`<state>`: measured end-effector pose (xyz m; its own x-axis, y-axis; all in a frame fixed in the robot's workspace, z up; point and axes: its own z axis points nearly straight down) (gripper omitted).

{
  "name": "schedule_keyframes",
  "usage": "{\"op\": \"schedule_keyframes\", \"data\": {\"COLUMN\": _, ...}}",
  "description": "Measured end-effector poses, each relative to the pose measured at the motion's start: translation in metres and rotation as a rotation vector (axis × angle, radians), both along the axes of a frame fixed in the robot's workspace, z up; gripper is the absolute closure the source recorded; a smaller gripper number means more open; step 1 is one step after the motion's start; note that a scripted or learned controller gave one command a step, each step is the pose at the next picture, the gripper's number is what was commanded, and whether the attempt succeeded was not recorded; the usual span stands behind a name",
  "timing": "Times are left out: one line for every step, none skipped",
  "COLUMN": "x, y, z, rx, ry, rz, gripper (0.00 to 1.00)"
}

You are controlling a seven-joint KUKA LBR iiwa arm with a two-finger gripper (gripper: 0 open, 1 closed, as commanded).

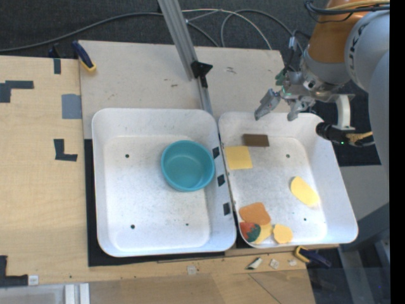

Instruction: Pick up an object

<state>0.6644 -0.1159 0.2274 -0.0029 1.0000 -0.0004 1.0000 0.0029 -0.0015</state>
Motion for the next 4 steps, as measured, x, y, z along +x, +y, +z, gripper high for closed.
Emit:
{"op": "schedule_keyframes", "data": {"x": 0.000, "y": 0.000, "z": 0.000, "rx": 0.000, "ry": 0.000, "rz": 0.000, "gripper": 0.00}}
{"op": "schedule_keyframes", "data": {"x": 0.000, "y": -0.001, "z": -0.044, "rx": -0.001, "ry": 0.004, "rz": -0.001, "gripper": 0.00}}
{"op": "schedule_keyframes", "data": {"x": -0.006, "y": 0.001, "z": -0.088, "rx": 0.000, "ry": 0.004, "rz": 0.000, "gripper": 0.00}}
{"op": "schedule_keyframes", "data": {"x": -0.003, "y": 0.000, "z": -0.135, "rx": -0.006, "ry": -0.008, "rz": 0.000, "gripper": 0.00}}
